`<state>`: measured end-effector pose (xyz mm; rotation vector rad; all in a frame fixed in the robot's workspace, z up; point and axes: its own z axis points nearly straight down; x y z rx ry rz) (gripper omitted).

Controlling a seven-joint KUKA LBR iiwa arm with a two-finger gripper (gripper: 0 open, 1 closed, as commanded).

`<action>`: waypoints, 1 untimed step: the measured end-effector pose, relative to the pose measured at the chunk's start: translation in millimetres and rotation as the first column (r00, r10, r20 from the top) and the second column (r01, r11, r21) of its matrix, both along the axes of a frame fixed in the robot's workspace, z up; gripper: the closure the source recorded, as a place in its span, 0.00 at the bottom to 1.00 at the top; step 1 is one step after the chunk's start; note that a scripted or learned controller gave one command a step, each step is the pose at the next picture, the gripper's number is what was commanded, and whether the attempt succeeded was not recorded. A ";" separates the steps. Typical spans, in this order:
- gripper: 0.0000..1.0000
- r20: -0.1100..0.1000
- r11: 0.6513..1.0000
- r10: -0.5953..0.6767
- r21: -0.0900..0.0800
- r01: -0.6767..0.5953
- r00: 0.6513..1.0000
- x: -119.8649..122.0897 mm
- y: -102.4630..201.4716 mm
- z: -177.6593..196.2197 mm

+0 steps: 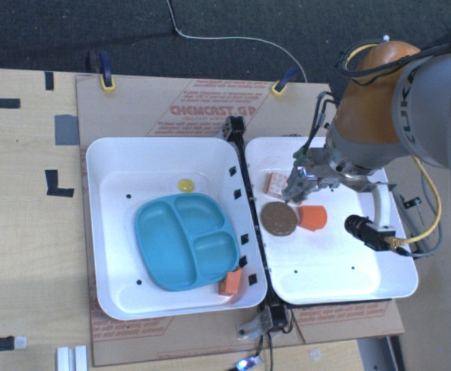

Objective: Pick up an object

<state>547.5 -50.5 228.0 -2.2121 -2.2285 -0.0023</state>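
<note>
In the right bin (pixel 341 280) lie a brown round disc (pixel 278 218), an orange block (pixel 313 218) just right of it, and a small pink-and-white piece (pixel 275 183) near the bin's left wall. My gripper (pixel 297 189) hangs low over the bin, just above the disc and right of the pink piece. I see nothing clearly held between its fingers.
The left bin (pixel 113 284) holds a blue divided plate (pixel 186 239), a small yellow piece (pixel 186 185) behind it and an orange-brown block (pixel 230 283) at its front right corner. A black divider (pixel 244 199) separates the bins. The arm's cables (pixel 418 230) hang over the right bin's right edge.
</note>
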 end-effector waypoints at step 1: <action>1.00 -0.001 1.000 0.000 0.000 0.000 1.000 7.9 55.6 8.0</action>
